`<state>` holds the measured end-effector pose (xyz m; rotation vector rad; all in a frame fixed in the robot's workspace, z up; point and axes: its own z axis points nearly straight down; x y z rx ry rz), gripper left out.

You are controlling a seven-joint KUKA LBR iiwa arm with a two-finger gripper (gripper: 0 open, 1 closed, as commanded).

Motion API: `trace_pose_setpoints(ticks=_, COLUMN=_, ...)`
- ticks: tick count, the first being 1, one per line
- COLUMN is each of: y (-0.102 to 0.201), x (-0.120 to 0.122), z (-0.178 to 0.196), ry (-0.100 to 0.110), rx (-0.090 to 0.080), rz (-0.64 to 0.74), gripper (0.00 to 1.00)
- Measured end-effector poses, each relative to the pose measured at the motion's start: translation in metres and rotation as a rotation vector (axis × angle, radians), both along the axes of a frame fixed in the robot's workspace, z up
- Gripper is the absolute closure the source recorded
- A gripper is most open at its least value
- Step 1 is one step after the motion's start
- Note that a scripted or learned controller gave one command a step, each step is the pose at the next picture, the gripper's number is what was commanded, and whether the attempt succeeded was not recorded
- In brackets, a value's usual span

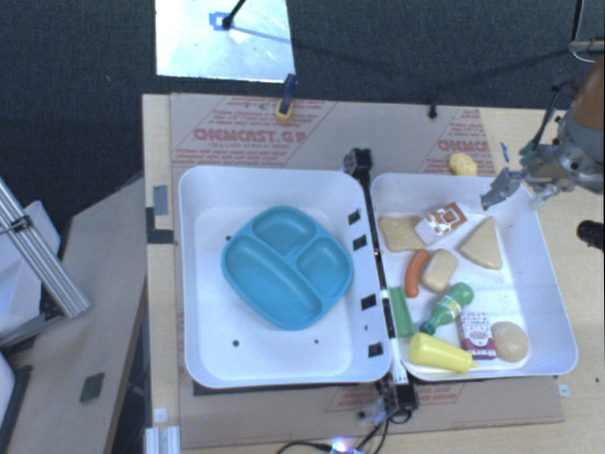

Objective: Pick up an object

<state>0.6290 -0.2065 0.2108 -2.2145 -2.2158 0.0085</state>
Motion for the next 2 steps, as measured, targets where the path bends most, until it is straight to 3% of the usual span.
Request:
trace_pose_setpoints(ticks=1, y=0.000, x=0.003, z=0.007, ry=-0.012, rx=-0.003, rz=0.003, gripper=0.00)
trace_pose_setpoints(ticks=2, y=0.003, x=0.005, z=-0.034, ry=-0.009, rx=-0.002, rz=0.005, gripper=0.00)
